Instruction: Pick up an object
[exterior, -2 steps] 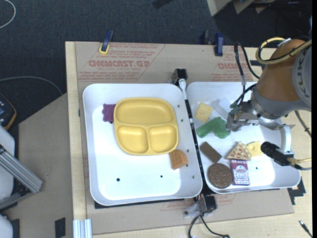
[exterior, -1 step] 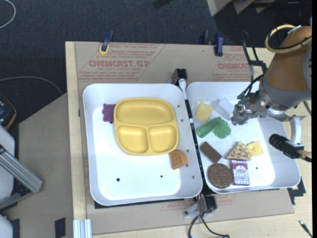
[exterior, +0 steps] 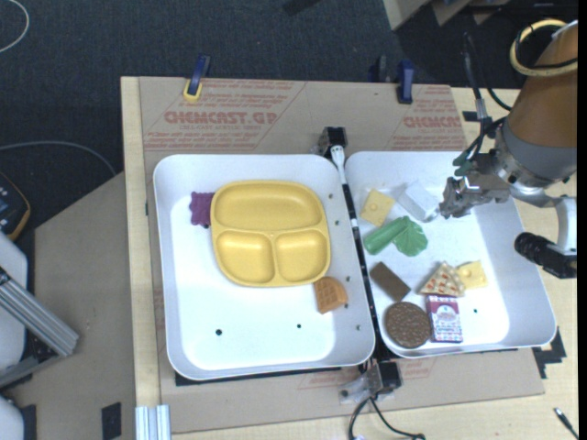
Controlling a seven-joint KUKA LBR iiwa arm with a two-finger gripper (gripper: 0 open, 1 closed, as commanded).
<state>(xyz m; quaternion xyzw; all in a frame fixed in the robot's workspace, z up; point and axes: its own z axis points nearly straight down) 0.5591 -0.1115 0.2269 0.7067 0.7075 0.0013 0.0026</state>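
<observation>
Status: judged incomplete, with the lift itself outstanding. Found every candidate lying on the floor of the right bin (exterior: 506, 308), among them a pale item (exterior: 417, 200), a yellow block (exterior: 377, 207) and a green piece (exterior: 396, 236). Saw the gripper (exterior: 456, 197) low at that bin's far side, just beside the pale item. Could not tell whether the claw was released or clenched; noted nothing visibly grasped. Recorded the arm (exterior: 541, 108) entering from the right, wrist angled down towards that item.

A robotics lab: clamped brown board (exterior: 275, 108), two white bins (exterior: 174, 246), loose cables on dark carpet (exterior: 92, 35).
</observation>
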